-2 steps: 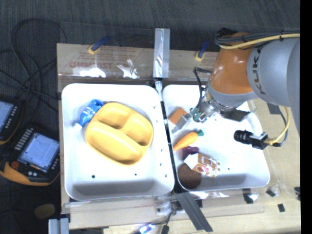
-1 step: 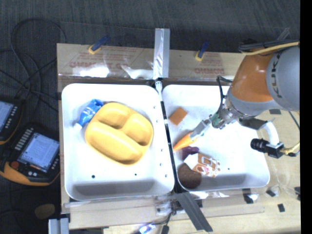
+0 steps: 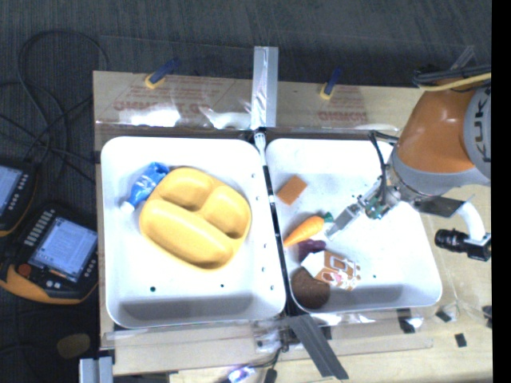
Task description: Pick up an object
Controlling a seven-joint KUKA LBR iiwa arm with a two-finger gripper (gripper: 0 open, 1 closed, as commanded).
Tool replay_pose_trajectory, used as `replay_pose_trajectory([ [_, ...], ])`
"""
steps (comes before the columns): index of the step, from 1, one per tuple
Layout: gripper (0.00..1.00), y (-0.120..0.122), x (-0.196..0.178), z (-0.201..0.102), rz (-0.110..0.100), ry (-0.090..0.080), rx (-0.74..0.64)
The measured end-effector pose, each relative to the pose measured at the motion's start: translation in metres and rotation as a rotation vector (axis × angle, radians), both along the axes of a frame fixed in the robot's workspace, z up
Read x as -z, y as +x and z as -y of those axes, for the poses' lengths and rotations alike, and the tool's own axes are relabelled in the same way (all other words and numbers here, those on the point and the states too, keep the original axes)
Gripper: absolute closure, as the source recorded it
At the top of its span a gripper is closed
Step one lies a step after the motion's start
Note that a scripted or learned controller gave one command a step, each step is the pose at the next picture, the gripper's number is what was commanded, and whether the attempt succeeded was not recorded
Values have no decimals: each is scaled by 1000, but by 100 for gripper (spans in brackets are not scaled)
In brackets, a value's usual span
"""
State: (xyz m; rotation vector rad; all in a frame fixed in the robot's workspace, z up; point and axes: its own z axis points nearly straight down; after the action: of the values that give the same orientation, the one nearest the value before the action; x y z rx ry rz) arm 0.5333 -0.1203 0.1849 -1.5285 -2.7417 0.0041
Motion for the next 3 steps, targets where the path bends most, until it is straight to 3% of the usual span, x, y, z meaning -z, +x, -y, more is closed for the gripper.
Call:
replay_pose_trajectory([
  [1, 0, -27, 13, -20, 0, 3, -148],
  [2, 0, 57, 95, -13, 11, 0, -166],
  [3, 0, 114, 97, -18, 13, -1, -59],
])
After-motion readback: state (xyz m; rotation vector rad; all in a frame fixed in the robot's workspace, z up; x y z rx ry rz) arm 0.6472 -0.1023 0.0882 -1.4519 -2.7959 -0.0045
